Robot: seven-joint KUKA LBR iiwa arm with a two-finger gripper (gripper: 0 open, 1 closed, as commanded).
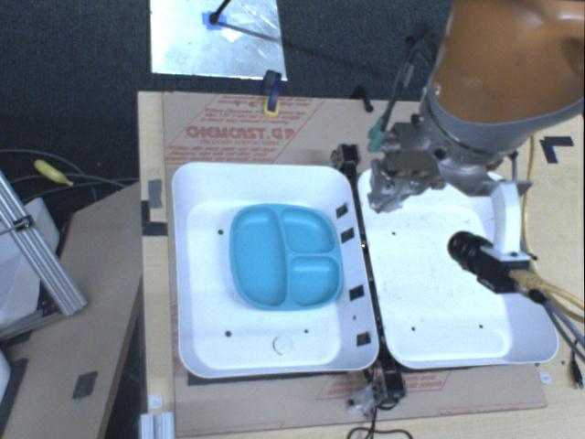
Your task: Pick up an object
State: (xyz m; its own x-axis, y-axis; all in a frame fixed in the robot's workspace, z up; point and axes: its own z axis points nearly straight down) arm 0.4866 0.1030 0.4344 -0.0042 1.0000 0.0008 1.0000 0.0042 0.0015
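Blue divided plate [283, 256] lies flat in the middle of the left bin [203, 337], on a cardboard-covered worktop [247, 126] above dark carpet. Black clips [349, 236] line the seam between the bins. Over the right bin [439, 337], the claw [388, 195] hangs near its back-left corner; whether it grips anything cannot be told.

A light blue divided plate [284, 256] sits in the white left bin [196, 273]. The right bin [439, 337] is white too, speckled with dark flecks. The arm [507, 53] is orange-brown over grey, the table [228, 126] tan with red lettering.
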